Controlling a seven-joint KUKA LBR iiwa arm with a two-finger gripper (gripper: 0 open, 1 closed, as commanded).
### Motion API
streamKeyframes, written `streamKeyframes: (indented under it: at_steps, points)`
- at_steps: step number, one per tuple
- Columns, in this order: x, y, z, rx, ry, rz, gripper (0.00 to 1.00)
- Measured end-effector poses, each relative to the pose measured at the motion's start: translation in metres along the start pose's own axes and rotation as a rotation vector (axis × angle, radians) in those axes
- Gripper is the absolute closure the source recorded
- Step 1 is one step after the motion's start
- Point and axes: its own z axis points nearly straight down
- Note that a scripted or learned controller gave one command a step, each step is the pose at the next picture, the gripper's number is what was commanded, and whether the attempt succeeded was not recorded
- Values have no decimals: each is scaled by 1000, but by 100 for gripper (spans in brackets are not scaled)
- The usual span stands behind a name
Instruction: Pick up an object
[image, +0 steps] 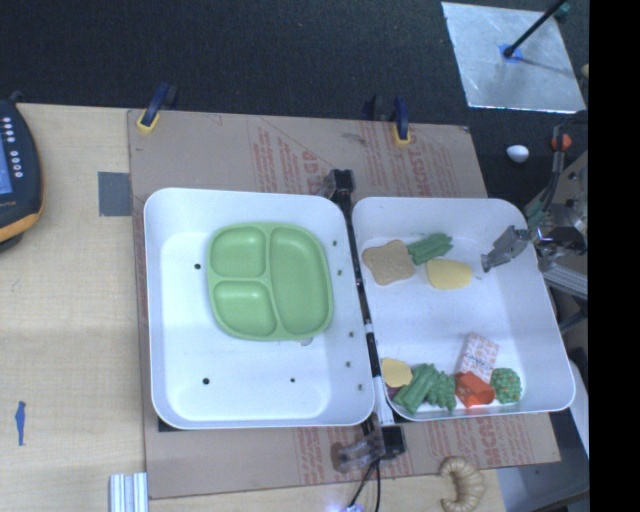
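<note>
1. Camera view: gripper (497, 255) hovers low at the right bin's (520, 330) right side; finger state cannot be told.
2. Yellow toy piece (449, 274) lies just to its left, likely light, rigid, smooth; grasp across its narrow width.

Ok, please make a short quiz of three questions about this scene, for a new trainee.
1. True or false: the green divided plate lies in the left bin.
2. Which item lies nearest the tool? A) yellow piece B) broccoli C) tan biscuit
3. Fill in: the pink patterned packet lies in the ___ bin.

Key: 1 true; 2 A; 3 right.
</note>
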Motion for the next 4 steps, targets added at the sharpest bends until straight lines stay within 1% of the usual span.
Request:
streamKeyframes:
  at_steps: [1, 2, 3, 4]
  points:
    - [13, 39, 113, -1, -1, -4, 0]
    - [-2, 95, 118, -7, -2, -3, 0]
    - [19, 65, 142, 4, 1, 2, 0]
    - [16, 102, 144, -2, 1, -1, 0]
